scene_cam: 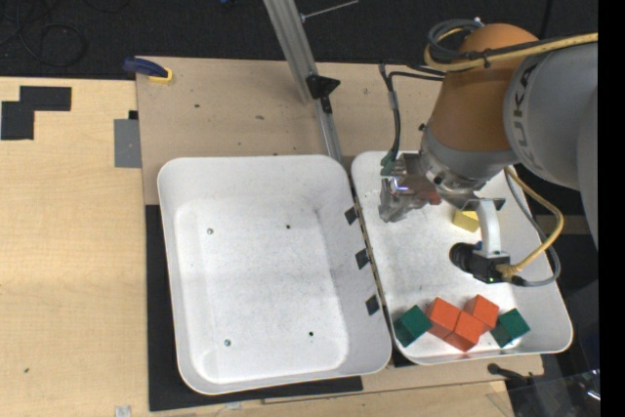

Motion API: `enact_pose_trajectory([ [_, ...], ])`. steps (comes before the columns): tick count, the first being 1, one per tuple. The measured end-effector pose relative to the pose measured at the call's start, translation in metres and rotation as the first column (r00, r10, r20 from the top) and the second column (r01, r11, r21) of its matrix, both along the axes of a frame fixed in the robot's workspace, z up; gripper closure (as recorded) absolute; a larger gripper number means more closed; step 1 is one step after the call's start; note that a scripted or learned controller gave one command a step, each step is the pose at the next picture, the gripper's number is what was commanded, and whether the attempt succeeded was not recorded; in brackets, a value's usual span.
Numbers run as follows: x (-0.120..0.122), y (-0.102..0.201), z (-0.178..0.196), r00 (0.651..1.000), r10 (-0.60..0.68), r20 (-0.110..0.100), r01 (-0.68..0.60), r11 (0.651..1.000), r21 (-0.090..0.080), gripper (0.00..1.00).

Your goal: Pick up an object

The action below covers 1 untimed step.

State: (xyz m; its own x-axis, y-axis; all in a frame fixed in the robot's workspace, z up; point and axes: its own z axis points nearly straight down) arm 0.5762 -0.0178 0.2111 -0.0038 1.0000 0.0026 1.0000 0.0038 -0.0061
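Partial "UK" lettering (from KUKA) on the arm (547, 112).

Along the near edge of the shallow white right-hand bin (557, 332) lies a tight row of small blocks: a dark green cube (412, 323) at the left end, two orange cubes (445, 317) (479, 312) touching in the middle, and another green cube (510, 326) at the right end. A small pale yellow block (466, 219) lies farther back in that bin, partly hidden.

We note two bins side by side on the bench (244, 112); blocks (459, 319) cluster at the right bin's (415, 259) near edge, gripper (395, 205) above its far left part.
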Motion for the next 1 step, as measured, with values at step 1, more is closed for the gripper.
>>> enact_pose_trajectory([
  [1, -0.0183, 0.0472, 0.0025, 1.000, 0.000, 0.000, 0.000, 1.000, 0.000, 1.00],
])
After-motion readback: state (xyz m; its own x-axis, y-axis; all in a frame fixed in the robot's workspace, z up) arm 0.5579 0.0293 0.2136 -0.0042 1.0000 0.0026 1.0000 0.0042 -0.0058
